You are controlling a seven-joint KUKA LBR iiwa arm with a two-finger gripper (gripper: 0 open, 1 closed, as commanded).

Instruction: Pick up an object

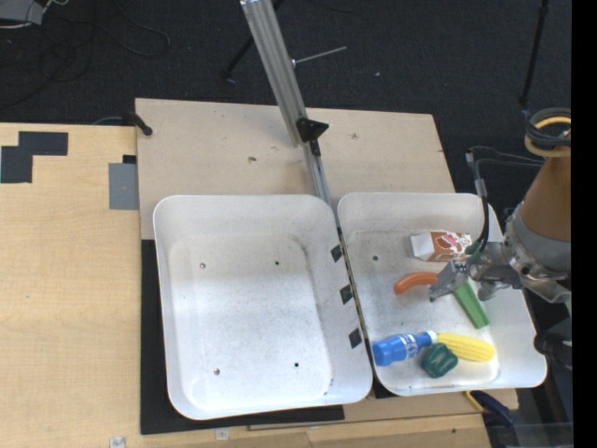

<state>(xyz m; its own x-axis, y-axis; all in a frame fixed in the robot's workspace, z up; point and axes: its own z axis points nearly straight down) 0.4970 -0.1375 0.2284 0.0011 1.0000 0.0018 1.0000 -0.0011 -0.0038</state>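
The right bin (373, 215) holds several small objects. A white and red packet (440, 245) lies near its back. An orange curved piece (413, 283) lies in the middle, with a green stick (472, 308) to its right. Along the front lie a blue bottle with a white neck (403, 347), a yellow corn cob (467, 347) and a dark green lump (438, 362). My gripper (451, 283) reaches in from the right and sits low over the bin, between the orange piece and the top end of the green stick. Nothing is visibly held in it.
The left bin (244, 306) stands beside the right one, with black clips (345, 292) along the shared rim. A slanted metal rail (284, 82) rises behind the bins. The grey arm (550, 222) covers the right bin's right rim.
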